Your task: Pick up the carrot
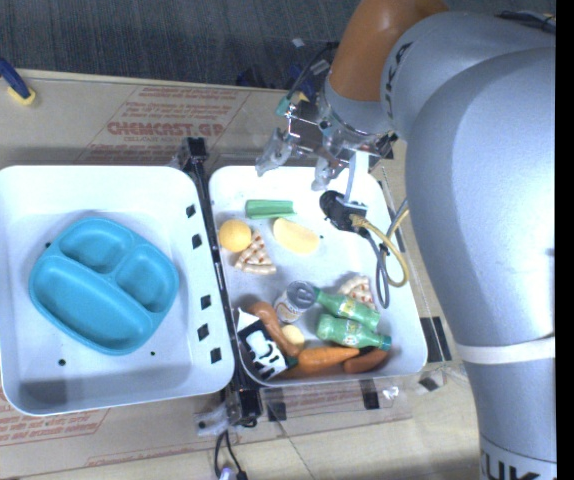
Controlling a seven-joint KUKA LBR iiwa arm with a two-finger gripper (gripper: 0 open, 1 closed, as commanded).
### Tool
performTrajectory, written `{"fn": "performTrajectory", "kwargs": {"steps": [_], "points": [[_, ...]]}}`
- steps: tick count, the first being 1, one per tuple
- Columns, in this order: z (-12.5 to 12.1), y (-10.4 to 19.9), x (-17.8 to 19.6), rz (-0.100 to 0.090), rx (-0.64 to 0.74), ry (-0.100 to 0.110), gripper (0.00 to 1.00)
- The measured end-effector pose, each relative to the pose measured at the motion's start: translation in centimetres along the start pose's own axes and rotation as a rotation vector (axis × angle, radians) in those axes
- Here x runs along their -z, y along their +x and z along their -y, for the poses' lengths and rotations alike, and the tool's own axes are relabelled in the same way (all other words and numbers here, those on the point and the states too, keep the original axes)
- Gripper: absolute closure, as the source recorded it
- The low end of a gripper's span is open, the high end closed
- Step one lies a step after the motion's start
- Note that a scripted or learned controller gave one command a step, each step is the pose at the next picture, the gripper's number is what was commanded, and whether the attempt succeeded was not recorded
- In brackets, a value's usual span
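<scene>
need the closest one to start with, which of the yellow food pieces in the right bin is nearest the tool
The pale yellow wedge, near the bin's middle just below the green stick. It lies closer to the tool than the round yellow lemon, which sits further left by the bin's wall.

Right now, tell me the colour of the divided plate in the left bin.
Light blue divided plate, camera view.

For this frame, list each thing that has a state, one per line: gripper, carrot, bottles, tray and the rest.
gripper: open, above the far edge of the right bin, holding nothing
carrot: lying flat by the right bin's near wall, untouched
green bottles: lying on their sides
blue tray: right way up in the left bin, compartments bare
pizza slice: flat beside the lemon
</scene>
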State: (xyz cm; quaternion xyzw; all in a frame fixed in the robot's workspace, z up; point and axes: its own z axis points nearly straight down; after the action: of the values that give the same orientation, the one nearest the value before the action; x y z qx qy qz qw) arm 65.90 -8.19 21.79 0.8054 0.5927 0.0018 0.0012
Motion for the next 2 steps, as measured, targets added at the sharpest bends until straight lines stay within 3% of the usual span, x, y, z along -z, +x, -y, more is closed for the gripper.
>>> {"fn": "performTrajectory", "kwargs": {"steps": [1,2], "points": [[-0.5,-3.0,-12.9,0.005,-0.026,0.013,0.00],[0.4,-6.0,2.7,0.000,-0.170,-0.007,0.00]]}}
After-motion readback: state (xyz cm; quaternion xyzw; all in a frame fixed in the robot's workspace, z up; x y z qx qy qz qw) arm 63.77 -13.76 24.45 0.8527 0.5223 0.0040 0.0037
